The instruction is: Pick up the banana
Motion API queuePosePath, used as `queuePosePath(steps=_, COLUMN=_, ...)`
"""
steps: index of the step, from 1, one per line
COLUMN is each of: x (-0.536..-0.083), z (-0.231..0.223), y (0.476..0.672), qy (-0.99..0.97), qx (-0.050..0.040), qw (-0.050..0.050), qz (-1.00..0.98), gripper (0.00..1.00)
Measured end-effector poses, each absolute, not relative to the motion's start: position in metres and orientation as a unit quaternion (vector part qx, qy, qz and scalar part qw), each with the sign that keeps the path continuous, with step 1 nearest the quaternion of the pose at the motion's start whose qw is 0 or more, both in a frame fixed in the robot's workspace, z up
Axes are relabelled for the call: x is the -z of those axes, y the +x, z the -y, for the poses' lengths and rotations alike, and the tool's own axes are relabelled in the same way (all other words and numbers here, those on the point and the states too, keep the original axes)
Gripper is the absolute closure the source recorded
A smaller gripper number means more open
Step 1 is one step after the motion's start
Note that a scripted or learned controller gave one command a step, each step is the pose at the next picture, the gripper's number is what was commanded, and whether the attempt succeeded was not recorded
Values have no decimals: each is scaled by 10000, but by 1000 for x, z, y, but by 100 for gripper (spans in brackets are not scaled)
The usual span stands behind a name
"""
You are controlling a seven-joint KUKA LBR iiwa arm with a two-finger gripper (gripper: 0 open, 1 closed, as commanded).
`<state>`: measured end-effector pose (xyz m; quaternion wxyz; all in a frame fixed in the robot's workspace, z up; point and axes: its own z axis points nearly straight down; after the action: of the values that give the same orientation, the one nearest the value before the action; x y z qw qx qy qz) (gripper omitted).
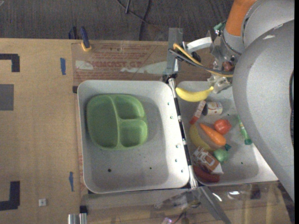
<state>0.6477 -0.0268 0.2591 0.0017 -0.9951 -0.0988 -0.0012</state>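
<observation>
A yellow banana lies curved across the upper left corner of the right bin, close to the divider between the bins. Its right end sits between the fingers of my gripper, which reaches down from the grey arm at the upper right. The gripper is shut on that end of the banana. The rest of the banana sticks out to the left, in plain sight. The arm's large grey body covers the right side of this bin.
The right bin also holds a white bottle, a carrot, a red tomato, a second yellow piece, a snack packet and a dark red sausage. A green divided plate lies in the left bin.
</observation>
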Motion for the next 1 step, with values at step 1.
queuePosePath(steps=1, x=-268, z=26, y=648, qy=-9951, qx=13, qw=23, qz=989, gripper=100)
